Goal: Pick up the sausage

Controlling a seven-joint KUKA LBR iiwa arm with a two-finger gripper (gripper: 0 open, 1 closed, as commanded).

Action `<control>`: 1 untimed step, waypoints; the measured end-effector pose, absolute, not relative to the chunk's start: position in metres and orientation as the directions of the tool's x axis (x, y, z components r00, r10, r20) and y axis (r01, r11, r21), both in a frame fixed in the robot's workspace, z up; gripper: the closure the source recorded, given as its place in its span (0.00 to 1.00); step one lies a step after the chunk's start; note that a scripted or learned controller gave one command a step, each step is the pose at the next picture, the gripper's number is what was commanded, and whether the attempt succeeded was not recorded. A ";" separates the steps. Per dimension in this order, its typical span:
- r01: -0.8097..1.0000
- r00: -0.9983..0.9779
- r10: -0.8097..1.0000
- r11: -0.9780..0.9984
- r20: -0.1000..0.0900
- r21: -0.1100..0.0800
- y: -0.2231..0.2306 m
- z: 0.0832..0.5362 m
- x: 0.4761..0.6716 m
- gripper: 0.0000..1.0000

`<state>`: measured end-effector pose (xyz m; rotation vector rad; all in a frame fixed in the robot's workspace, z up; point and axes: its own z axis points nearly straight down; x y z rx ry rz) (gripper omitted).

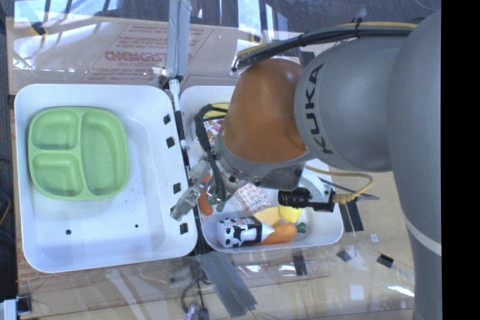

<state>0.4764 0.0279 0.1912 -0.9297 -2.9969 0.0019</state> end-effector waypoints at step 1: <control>0.535 -0.845 0.535 0.845 0.004 -0.002 -0.040 0.191 0.476 0.00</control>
